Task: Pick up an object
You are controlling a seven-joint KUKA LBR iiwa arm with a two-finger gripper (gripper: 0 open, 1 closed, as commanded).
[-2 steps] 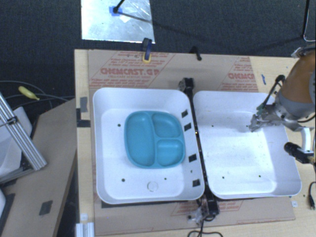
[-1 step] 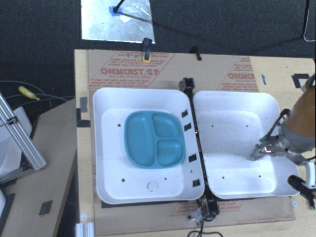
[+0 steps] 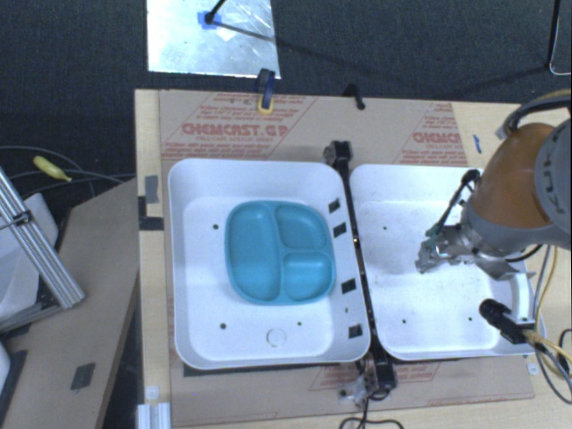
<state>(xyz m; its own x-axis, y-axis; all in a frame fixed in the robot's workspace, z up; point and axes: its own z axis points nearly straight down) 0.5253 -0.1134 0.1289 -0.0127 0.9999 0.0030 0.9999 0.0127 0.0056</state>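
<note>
Hovering over the right bin (image 3: 393,329), the gripper (image 3: 431,256) carries nothing. Finger state cannot be determined. A blue divided plate (image 3: 279,250) lies in the left bin (image 3: 192,329).

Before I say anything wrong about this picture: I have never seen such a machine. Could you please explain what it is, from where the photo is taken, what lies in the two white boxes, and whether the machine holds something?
This is a robot arm, grey with an orange band, reaching in from the right. At its end is a small metal gripper, a two-finger hand for picking things up. One fixed camera above the bench takes the photo, looking down at a slant.

On the bench lie two shallow white bins side by side. The left bin holds a blue divided plate with three compartments. The gripper hangs over the right bin.

I see nothing between its fingers. The picture is too small to tell whether they are open or shut.
</note>
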